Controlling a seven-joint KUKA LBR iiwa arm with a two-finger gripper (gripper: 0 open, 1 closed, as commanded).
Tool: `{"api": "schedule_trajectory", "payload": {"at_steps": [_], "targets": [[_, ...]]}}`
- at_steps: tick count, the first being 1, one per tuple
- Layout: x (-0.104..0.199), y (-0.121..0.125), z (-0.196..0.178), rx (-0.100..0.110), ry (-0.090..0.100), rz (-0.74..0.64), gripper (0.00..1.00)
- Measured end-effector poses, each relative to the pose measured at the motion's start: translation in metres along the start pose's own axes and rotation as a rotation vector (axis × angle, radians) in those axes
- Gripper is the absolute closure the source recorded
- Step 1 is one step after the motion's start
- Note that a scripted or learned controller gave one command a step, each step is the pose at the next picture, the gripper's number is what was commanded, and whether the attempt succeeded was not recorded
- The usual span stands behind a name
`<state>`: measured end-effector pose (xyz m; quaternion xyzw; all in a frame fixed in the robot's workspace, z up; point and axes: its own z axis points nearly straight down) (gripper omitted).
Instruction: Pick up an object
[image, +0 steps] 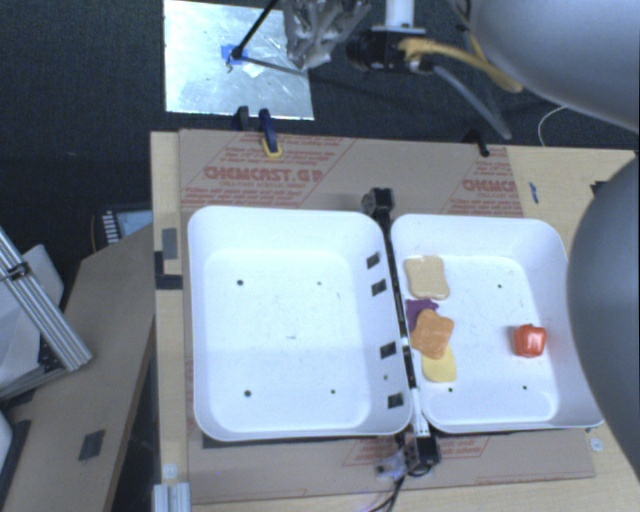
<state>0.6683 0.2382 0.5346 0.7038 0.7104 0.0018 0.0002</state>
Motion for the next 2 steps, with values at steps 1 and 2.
{"api": "schedule_trajectory", "payload": {"at_steps": [1,2], "targets": [[-0.013,-0.058,-0.002,0.002,-0.001,0.004,1.00],[-0.030,-0.116,-0.001,0.005,-0.002,0.003,1.00]]}}
